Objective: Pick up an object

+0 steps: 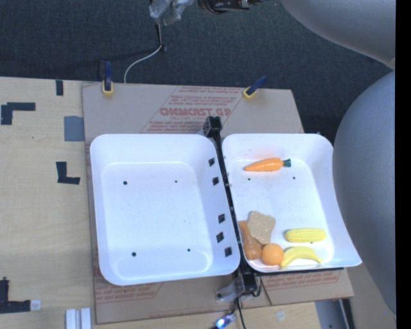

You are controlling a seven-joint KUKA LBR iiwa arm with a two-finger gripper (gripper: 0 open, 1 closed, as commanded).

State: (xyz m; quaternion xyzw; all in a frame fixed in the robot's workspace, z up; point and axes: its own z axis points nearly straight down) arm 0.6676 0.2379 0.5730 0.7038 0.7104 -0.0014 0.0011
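Two shallow white plastic bins sit side by side on a brown cardboard sheet (192, 109) laid over the light wooden surface (38, 212). The left bin (106, 151) has bare white flooring marked with four small dark dots. The right bin (321, 148) holds all the loose items. An orange toy carrot with a dark green tip (264, 165) lies near that bin's far edge, lengthwise across it. At the near edge, a tan slice of toy bread (261, 225) leans against a brown sausage-shaped piece (250, 243) close to the near-left corner. A round orange toy fruit (272, 254) touches the sausage piece, with a yellow toy banana (302, 257) just beside it. A yellow toy corn cob (305, 235) lies just beyond the banana. The grey robot arm (372, 167) curves along the right side, beside the right bin. The gripper (168, 9) sits at the top edge, beyond the surface's far side; whether it is open or closed cannot be determined.
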